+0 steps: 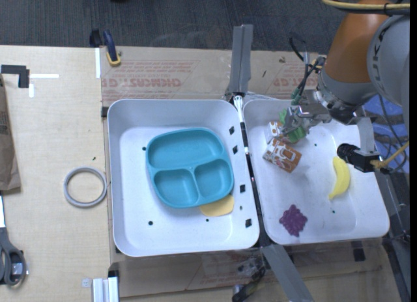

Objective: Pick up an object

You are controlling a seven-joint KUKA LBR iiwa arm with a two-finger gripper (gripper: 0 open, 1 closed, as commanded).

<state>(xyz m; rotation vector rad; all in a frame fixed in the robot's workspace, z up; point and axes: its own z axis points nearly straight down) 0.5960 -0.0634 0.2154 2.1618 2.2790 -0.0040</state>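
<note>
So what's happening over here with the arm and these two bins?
A grey and orange robot arm reaches into the right bin, its claw low over a small orange and white carton and something green beside it. Whether it grips anything can't be told. A banana and purple grapes lie loose in that bin. The left bin holds a blue divided plate over a yellow piece.
</note>
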